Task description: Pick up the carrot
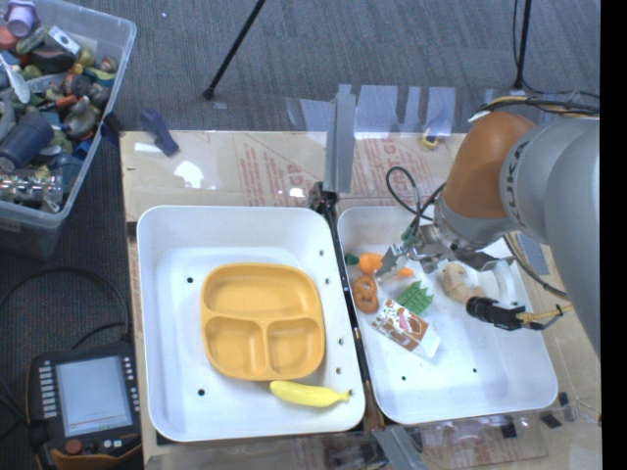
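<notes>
now gripper [400, 259] low in right bin [509, 385] near its left wall, beside carrot [371, 261]; whether fingers apart or together, cannot tell.

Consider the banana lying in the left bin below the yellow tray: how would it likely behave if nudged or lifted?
The banana looks curved and smooth, so a push would probably spin it or rock it rather than roll it far. Its glossy, plastic-looking skin suggests a light, stiff toy that may slip from narrow fingers. The bin floor beneath it looks slick.
</notes>
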